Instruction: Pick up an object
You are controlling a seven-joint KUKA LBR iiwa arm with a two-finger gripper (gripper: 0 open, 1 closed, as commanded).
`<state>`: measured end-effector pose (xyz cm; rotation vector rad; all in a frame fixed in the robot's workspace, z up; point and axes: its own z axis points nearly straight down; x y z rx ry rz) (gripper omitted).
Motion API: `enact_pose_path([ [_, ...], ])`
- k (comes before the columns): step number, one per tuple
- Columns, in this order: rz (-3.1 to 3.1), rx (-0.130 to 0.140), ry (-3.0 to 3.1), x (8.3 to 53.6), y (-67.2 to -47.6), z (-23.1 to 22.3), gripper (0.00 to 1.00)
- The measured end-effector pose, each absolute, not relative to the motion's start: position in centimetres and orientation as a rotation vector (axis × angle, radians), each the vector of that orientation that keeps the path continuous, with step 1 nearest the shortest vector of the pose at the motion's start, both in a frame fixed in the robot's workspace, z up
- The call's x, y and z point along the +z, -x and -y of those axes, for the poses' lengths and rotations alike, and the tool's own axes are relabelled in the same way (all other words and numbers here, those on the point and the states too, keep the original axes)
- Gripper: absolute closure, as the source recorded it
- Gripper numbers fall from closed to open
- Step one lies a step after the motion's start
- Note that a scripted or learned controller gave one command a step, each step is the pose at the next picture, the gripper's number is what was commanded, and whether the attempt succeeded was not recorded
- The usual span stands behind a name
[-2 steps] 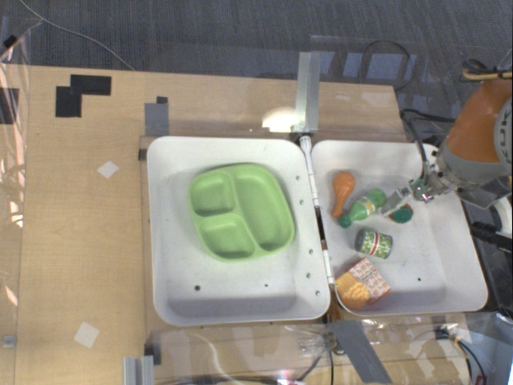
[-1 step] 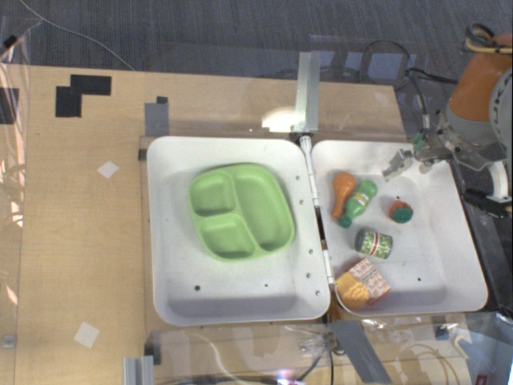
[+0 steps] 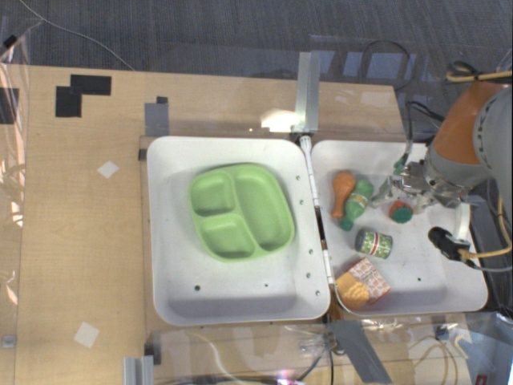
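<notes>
Over right bin (image 3: 449, 291), metal claw (image 3: 401, 191), round red-green toy (image 3: 401, 212)

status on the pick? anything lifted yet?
Done: the gripper is positioned low over the right bin, beside the small red and green object. In hand: nothing visibly held. Left: grasp and lift; the orange drumstick, green bottle, can and snack packet all lie in the bin.
</notes>
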<state>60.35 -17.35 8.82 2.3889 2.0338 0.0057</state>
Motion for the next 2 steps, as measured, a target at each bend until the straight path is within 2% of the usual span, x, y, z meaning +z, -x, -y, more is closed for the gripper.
enact_pose_path([
  [1,-2.039,0.010,-2.374,10.2,-60.6,17.4,1.00],
  [2,-1.674,0.012,-2.652,24.1,-61.2,10.7,1.00],
])
